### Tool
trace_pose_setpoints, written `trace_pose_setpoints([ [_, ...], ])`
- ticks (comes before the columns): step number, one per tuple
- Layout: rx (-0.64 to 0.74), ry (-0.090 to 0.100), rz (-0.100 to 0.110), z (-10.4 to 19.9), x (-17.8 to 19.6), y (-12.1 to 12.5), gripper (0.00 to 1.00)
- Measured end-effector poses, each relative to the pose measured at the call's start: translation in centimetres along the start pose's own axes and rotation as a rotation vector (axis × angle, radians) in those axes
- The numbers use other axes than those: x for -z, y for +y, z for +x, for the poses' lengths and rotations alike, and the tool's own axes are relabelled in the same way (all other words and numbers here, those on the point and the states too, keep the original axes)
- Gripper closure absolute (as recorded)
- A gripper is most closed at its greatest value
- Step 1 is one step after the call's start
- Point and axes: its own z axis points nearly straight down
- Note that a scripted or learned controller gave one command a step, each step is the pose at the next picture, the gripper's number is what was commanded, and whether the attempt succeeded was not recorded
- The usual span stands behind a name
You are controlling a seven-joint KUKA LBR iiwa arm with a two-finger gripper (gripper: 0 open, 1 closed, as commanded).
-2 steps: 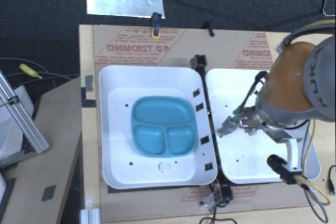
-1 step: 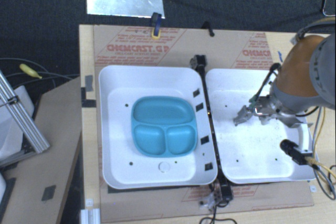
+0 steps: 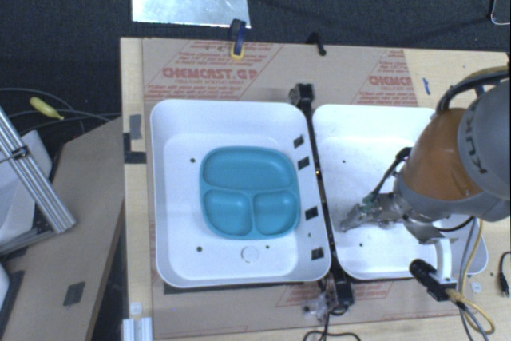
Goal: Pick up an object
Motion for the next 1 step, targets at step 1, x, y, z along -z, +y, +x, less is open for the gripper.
trace_pose_setpoints([
  [1,0.002,-0.003,-0.008,-0.13,1.33,0.37,1.00],
])
